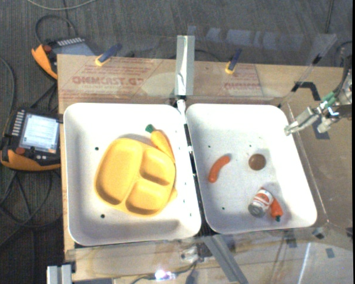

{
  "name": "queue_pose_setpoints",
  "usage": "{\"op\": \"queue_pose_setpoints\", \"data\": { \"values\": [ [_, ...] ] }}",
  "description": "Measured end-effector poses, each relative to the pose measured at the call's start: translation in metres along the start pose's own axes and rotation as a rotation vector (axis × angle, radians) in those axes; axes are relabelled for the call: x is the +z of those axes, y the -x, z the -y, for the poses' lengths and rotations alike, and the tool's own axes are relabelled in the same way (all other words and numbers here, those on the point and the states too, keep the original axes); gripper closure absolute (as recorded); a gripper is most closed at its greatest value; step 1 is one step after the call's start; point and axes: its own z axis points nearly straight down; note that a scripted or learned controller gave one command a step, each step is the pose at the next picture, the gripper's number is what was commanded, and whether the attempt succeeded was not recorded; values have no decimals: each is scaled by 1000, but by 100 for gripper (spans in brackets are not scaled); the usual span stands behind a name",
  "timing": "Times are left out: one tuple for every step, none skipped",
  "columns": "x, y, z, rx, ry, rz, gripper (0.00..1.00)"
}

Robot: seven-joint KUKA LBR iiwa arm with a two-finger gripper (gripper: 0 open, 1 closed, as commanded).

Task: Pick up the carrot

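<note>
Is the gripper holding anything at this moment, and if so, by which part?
Nothing is held. The gripper hangs over the right bin's right rim with nothing between its fingers; the carrot lies beside the can in that bin.

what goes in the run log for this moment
stage: pre-grasp | carrot: right bin, near corner, against can | hand: above right bin's far right rim, apart from carrot | held: nothing seen

I'm seeing the carrot (161, 143) lying in the left bin (83, 123), toward its far right side: an orange body with a green stem end pointing far-left. It is resting against the far right edge of the yellow compartment tray (136, 176), tilted diagonally.
</note>
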Motion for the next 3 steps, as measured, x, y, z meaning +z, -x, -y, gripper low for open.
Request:
{"op": "queue_pose_setpoints", "data": {
  "values": [
    [-36, 8, 60, 194, 0, -1, 0],
    [-45, 7, 59, 192, -2, -1, 100],
    [-30, 2, 54, -129, 1, -1, 100]
  ]
}}
